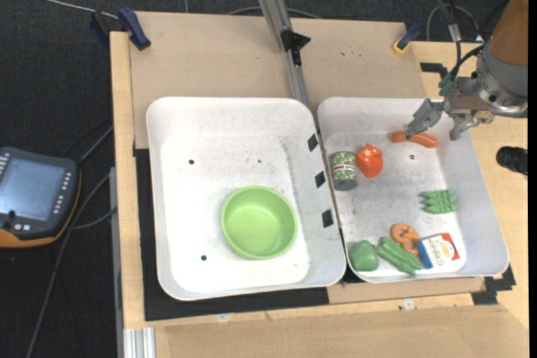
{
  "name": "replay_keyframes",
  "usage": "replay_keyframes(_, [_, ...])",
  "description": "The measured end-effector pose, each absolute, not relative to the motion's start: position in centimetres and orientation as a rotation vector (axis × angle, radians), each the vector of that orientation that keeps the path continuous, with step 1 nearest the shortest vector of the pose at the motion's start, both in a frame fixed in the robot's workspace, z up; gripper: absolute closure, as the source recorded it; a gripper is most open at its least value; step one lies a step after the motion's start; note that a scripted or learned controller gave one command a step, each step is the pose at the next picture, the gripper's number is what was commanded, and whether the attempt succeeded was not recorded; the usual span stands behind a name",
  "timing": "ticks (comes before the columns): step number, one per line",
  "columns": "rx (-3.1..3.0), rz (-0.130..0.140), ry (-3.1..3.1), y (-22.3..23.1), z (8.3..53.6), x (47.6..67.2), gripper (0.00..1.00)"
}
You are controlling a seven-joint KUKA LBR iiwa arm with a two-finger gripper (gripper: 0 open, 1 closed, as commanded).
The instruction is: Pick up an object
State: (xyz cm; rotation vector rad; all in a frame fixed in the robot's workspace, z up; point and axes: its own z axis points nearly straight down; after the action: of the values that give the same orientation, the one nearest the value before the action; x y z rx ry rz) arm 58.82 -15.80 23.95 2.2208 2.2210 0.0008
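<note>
You had the arm (508, 29) coming in from the right side of the camera view, and its end effector (440, 121) was over the far part of the right bin (470, 180), near the back rim. The two fingers (419, 121) stood apart, so the end effector was released, and nothing was between them. One finger was just above an orange carrot-shaped piece (417, 138) that lay flat on the bin floor, very near it or touching it; I could not tell which. To the left of it you had an orange pepper-like toy (369, 161), and just beside that a small green can (342, 169), close to the bin's left wall. A green ridged piece (439, 200) lay alone toward the right side of the bin. Along the near rim there was a group close together: a green rounded toy (363, 256), a long green vegetable piece (398, 256), a pretzel-shaped brown thing (404, 235), and a small white and red packet (440, 250). In the left bin (168, 130) a light green bowl (259, 221) stood upright, toward the near side. Both bins rested on the tabletop (218, 54), side by side and touching at the middle. A handheld controller with a screen (33, 195) lay on the dark floor, well apart at the left.
</note>
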Motion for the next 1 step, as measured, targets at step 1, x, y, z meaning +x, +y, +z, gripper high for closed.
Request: replay_keyframes(1, [2.223,-0.003,2.224,-16.48,18.95,59.44,0.00])
